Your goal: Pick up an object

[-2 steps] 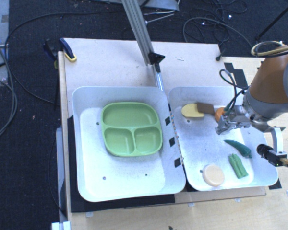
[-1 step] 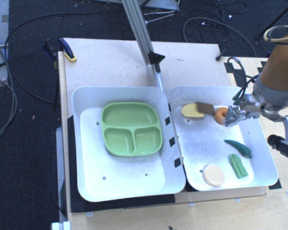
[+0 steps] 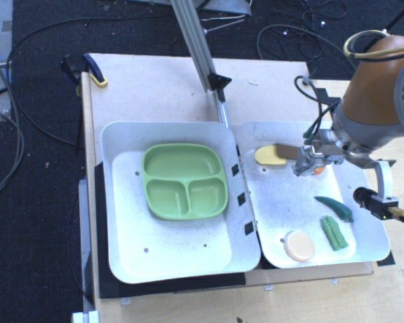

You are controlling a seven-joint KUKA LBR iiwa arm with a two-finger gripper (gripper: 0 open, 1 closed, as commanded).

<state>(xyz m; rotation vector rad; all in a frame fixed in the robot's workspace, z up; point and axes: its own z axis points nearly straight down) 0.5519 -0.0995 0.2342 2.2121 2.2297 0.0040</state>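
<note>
From the camera view, the pale yellow brush-like piece with a brown handle (image 3: 275, 155) is lying in the right white bin (image 3: 374, 251), looking light and stiff, best pinched across its handle. The grey-and-orange arm's gripper (image 3: 308, 165) is hovering at that handle's end, leaning in low; whether it is spread or closed, I cannot tell.

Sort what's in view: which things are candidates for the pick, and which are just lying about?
Candidates, right bin:
yellow brush
teal piece
green piece
cream disc
tool

Lying about:
green divided plate, left bin
clamp
</note>
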